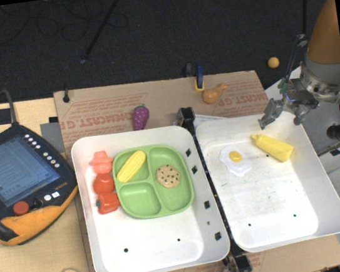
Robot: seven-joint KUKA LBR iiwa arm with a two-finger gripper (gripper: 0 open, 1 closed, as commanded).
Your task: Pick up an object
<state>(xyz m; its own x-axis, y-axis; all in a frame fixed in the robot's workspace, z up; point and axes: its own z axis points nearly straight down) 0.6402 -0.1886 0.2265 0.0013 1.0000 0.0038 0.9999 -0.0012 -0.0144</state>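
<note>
**Camera view: gripper spread above the right bin's far edge, mustard bottle just beneath**

You have the gripper (284,110) hovering over the far right corner of the right bin (332,203), its two fingers spread apart with nothing between them. The closest thing to take is the yellow mustard bottle (273,147), lying on its side in the far right part of that bin, nozzle pointing far-left toward the gripper. Just to its left sits a toy fried egg (235,158), close by but not touching.

Judging by its look, the bottle is a hollow plastic toy: light, fairly stiff, smooth and likely a bit slippery. Its rounded body could roll or squirt out if you pinch near the tapered nozzle. You would do better to close across the middle of the body, fingers set square to its long axis. The egg is flat and thin, so it gives little to grip.

In the left bin (150,255) a green divided plate (157,202) carries a corn cob (130,165) and a cookie (168,176), with a red figure (104,183) beside the plate on its left. All of those lie well away from the gripper.
</note>
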